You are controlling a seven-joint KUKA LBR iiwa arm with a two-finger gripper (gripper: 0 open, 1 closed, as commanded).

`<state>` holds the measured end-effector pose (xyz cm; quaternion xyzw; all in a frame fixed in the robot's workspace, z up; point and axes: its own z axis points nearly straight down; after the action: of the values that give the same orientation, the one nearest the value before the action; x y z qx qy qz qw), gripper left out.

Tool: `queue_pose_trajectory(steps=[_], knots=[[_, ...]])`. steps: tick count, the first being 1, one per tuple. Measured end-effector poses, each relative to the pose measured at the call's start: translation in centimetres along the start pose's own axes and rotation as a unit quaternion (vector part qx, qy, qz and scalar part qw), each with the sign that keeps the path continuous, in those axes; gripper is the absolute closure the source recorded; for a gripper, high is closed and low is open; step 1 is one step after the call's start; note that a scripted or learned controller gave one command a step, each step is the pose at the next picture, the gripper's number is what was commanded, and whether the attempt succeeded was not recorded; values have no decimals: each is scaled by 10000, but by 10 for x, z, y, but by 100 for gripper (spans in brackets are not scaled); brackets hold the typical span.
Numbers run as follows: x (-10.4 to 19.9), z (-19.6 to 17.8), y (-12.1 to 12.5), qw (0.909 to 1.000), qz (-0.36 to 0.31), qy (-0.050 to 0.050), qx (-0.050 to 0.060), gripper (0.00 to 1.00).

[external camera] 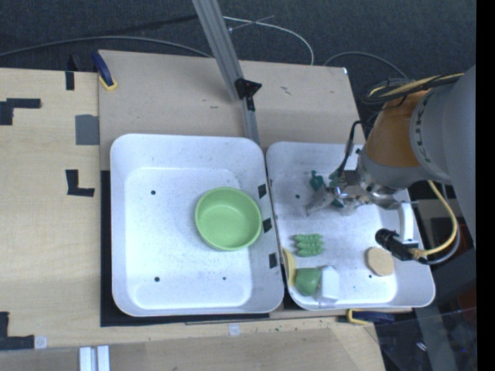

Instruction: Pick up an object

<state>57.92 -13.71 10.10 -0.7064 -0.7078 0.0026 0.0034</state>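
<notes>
A small dark-green object point(316, 181) lies in the right bin point(418, 288), near its upper left, just beside the gripper point(319, 200). Its shape is too small to make out, and whether it touches the gripper is unclear. The gripper's grey fingers point left and spread apart over the bin floor, with nothing seen between them. The arm point(402, 137) hides part of this bin's right side. Lower down sit one ridged green piece point(308, 243), one green cup-like thing point(308, 280), one white block point(329, 282) and one tan disc point(380, 261). The left bin point(139, 284) holds one green bowl point(227, 219).
</notes>
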Motion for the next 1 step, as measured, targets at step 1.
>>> queue_pose_trajectory(steps=[1], knots=[[1,13,0,10000,2,-12,-33,0]])
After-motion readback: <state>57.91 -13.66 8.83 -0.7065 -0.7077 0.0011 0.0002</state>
